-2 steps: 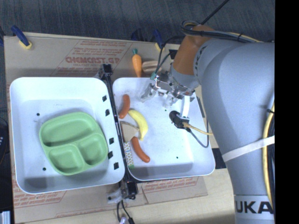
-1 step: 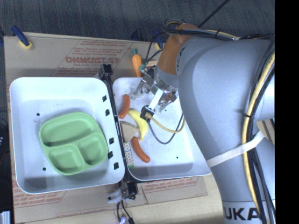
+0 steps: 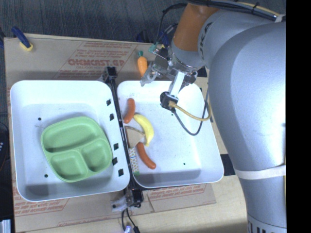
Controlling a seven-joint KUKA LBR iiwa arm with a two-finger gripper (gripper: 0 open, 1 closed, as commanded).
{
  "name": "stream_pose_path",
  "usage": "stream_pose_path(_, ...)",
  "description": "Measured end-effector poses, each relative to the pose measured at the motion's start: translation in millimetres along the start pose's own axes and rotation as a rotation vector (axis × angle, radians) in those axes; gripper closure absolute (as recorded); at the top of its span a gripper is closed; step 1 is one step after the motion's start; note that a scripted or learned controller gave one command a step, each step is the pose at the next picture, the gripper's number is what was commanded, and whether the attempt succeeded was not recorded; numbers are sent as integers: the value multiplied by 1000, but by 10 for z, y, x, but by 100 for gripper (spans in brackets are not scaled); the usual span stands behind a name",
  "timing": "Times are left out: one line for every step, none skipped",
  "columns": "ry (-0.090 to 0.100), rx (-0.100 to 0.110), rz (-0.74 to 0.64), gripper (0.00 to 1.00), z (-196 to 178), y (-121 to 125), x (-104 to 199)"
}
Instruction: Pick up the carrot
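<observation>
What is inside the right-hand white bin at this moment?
The right bin holds a banana, two sausages, a bread slice partly under the banana, and a small packet. The arm covers its right edge. The carrot lies outside, above the rim.

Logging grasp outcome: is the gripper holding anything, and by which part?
It looks like the small orange carrot with a green top hangs at the gripper, above the right white bin's far rim. The hold point cannot be told.
</observation>
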State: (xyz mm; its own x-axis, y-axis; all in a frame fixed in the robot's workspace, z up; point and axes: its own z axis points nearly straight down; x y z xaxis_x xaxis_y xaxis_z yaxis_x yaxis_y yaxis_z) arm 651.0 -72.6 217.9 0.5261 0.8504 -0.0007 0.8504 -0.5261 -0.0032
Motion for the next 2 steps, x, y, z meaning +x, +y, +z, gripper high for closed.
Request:
stream_pose_path(0,1,469,0,194,265,-328)
stream_pose_path(-2,5,764,0,1196,249,-542)
